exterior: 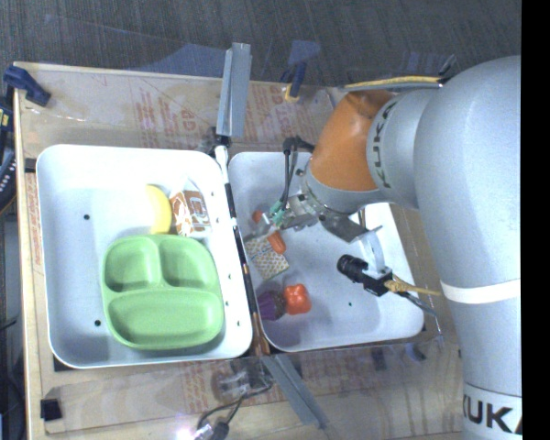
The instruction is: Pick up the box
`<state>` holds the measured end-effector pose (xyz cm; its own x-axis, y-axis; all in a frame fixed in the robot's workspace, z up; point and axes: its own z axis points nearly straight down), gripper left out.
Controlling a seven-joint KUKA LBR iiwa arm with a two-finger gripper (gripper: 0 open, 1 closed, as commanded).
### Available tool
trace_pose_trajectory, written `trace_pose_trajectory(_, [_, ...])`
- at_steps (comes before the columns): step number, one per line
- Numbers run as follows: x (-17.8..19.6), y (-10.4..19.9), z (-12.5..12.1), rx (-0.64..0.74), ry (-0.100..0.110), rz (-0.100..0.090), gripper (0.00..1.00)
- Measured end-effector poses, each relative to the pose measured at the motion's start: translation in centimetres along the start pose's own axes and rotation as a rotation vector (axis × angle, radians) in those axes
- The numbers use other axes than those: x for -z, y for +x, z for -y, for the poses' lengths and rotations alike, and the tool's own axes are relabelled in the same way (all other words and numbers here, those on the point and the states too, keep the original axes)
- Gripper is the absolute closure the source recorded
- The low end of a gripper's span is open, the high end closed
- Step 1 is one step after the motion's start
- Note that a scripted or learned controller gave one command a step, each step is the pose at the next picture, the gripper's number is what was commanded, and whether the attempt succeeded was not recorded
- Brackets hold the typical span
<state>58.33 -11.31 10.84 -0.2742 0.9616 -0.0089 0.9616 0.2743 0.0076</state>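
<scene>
**Arm.** The arm (458,154) entered from the right and extended over the right bin (385,314). Its orange band (348,145) sat above the bin's far half.

**Gripper.** The gripper (277,216) was positioned low over the left part of the right bin, near the wall shared with the left bin (64,246). Whether it was released or clenched could not be determined from this view. Nothing could be confirmed as grasped.

**Box.** The box (269,261), flat with a chequered pattern on its face, lay on the floor of the right bin. It was close to the bin's left wall and turned at an angle to it. It sat just below the gripper in the view, nearer the camera. Contact between the gripper and the box could not be confirmed.

**Other contents, right bin.** A small orange piece (276,243) lay between the gripper and the box, at the box's upper edge. A purple thing (269,304) and a red-orange thing (296,298) lay side by side, touching, nearer the bin's front wall.

**Contents, left bin.** A green tray (165,291) with three compartments occupied the front half. A yellow thing (158,209) and a brown pack (191,213) lay just behind the tray, side by side. The pack was near the right wall.

**Counter.** Both bins stood side by side on the counter (119,90).
</scene>
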Motion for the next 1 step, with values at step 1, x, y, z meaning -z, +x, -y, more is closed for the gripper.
trace_pose_trajectory(1, [-0.95,2.47,4.61,-0.034,-0.004,-0.002,1.0])
